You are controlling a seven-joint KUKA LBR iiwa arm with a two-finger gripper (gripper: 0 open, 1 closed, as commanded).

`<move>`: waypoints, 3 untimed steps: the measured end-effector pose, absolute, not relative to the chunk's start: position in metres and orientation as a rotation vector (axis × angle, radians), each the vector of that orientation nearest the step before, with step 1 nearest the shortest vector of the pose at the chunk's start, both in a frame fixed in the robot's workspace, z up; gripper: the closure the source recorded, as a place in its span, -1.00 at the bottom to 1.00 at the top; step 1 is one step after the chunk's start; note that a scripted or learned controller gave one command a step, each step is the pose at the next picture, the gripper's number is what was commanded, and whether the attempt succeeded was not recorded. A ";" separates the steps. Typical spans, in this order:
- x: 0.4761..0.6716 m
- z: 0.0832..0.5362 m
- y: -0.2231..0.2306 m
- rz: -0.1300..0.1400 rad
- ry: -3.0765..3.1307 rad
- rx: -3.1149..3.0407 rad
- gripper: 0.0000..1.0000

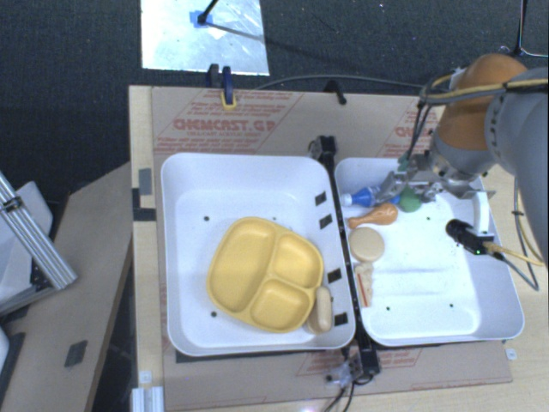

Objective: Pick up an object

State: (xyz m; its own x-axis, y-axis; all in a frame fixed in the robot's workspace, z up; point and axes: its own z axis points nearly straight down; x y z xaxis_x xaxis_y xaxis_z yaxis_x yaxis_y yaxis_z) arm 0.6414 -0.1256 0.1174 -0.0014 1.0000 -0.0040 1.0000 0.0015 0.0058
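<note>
Left bin (184, 230): a yellow divided plate (262, 273), with a tan bread roll (322, 309) touching its lower right corner. Right bin (446, 303): the arm's gripper (410, 187) sits low over a green object (410, 202), largely hidden; whether it is open or closed cannot be told. Nearby lie an orange drumstick (375, 216), a beige disc (368, 245) and a blue-tipped piece (360, 197).

A robotics lab is indicated: two shallow white plastic bins (257, 174) are fixed on a protective-papered bench board (223, 123), flanked by aluminium framing (34, 239).
</note>
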 end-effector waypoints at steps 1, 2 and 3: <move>0.643 0.131 -0.126 0.004 2.216 2.214 1.00; 0.650 0.181 -0.119 0.007 2.223 2.211 1.00; 0.652 0.233 -0.119 0.007 2.223 2.211 1.00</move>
State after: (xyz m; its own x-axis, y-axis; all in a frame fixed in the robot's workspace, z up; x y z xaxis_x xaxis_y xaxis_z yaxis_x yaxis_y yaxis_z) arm 0.6516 -0.1191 0.2328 -0.0056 1.0000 -0.0014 1.0000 0.0056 0.0077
